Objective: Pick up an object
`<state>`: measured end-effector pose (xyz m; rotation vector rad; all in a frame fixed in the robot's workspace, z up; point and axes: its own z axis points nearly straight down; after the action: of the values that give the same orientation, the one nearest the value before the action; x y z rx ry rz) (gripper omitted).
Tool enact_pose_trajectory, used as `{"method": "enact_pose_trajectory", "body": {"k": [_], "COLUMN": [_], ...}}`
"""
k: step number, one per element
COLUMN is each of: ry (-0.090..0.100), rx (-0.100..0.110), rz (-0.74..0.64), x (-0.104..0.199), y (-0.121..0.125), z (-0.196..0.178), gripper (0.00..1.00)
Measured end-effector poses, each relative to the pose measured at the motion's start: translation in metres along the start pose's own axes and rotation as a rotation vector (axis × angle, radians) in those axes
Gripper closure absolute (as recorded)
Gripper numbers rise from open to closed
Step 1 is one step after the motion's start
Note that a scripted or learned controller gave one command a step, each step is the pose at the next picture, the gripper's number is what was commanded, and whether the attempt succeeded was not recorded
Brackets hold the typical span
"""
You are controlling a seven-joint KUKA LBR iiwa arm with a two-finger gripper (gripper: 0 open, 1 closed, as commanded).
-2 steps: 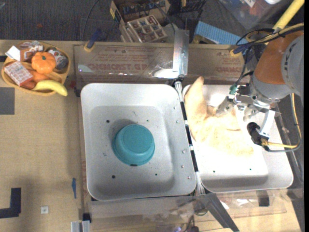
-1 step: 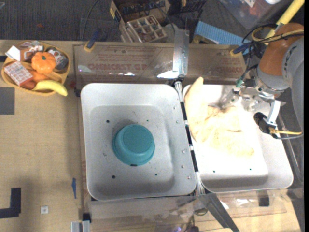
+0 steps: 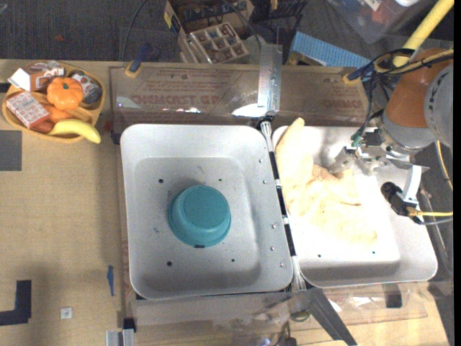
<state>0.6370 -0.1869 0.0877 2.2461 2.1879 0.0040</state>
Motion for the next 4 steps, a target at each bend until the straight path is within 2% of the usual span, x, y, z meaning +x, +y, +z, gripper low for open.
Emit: {"method": "enact_pose_trajectory", "body": {"k": [1, 2, 3, 4], "ry": [0.003, 0.003, 0.003, 0.0], "rx": [0.0, -0.002, -0.002, 0.002], "rz": [-0.224, -0.222, -0.221, -0.28], "x": [0.08, 0.078, 0.078, 0.084], "y": [0.002, 0.003, 0.003, 0.025], "z": [0.0, -0.009, -0.01, 0.001], "gripper": [0.0, 1.0, 0.0, 0.0]}}
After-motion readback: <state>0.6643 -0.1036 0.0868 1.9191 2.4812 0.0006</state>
